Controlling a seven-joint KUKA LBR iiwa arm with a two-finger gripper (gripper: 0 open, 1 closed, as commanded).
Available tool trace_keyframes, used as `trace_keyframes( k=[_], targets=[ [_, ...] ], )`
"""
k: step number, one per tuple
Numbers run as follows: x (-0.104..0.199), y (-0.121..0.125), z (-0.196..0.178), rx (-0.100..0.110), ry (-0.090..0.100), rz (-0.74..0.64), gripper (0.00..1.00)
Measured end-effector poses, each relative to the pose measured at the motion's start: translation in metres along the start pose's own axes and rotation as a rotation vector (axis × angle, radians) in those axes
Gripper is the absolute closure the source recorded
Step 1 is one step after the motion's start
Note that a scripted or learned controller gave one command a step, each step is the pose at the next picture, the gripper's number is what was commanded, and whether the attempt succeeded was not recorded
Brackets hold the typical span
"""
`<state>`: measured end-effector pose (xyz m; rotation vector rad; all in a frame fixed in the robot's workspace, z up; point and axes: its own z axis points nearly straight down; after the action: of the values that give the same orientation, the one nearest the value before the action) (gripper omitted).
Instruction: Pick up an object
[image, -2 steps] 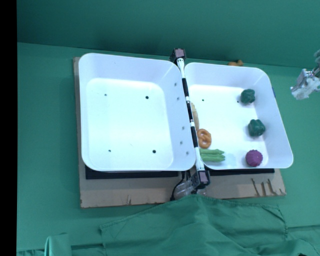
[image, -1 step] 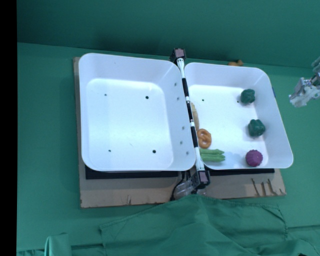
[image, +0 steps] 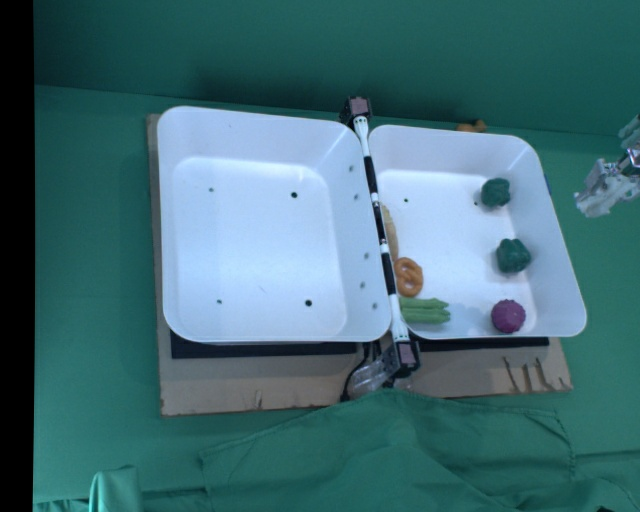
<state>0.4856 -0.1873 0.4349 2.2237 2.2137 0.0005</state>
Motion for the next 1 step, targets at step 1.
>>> trace_keyframes(
  k=[1],
  targets=[
    [0.0001, 0.0007, 0.0031, -0.001, 0.000, 0.000, 1.00]
  ],
)
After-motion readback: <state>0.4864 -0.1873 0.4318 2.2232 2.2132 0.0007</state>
